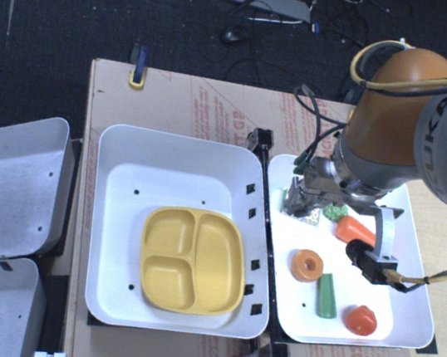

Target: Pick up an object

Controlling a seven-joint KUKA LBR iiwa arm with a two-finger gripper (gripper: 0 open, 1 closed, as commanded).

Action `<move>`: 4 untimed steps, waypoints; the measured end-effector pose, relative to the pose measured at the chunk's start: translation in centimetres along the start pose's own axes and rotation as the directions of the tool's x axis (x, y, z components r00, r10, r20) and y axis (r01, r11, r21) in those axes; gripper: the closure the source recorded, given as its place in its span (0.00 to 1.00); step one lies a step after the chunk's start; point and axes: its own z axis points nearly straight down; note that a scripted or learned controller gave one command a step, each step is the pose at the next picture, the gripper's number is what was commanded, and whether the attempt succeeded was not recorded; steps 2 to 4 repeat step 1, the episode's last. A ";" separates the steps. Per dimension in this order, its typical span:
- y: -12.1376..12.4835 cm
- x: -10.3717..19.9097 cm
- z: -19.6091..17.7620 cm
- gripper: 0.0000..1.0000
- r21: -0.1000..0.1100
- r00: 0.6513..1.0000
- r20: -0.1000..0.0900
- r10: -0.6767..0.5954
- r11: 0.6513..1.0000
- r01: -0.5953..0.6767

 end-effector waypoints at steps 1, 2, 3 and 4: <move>-0.4 6.2 0.9 1.00 0.000 1.000 -0.001 -0.002 1.000 0.002; -0.4 6.2 0.9 1.00 0.000 1.000 -0.001 -0.002 1.000 0.002; -0.4 6.2 0.9 1.00 0.000 1.000 -0.001 -0.002 1.000 0.002; -0.4 6.2 0.9 1.00 0.000 1.000 -0.001 -0.002 1.000 0.002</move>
